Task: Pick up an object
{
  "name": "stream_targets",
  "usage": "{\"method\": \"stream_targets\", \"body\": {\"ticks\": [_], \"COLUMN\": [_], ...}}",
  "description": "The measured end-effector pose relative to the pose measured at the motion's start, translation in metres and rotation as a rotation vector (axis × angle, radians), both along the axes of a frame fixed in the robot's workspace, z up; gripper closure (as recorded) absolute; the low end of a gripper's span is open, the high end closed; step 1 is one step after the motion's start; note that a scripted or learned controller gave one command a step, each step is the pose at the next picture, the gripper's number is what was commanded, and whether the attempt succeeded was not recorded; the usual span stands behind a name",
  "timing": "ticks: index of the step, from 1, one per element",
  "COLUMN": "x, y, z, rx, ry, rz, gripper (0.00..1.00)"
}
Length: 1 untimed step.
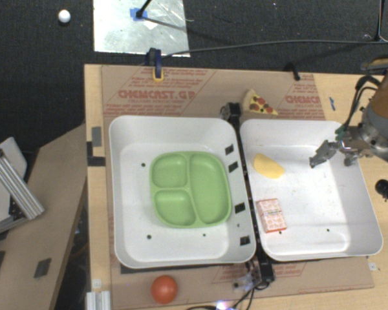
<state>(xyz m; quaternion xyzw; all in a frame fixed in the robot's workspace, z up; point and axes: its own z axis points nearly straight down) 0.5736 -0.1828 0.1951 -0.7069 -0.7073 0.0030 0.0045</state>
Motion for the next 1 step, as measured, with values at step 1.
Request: {"method": "stream_targets", "body": {"ticks": [1], "x": [0.0031], "y": [0.0004], "z": [0.0070], "rx": [-0.002], "ry": [-0.012], "rz": [0.003], "gripper": [0.00]}}
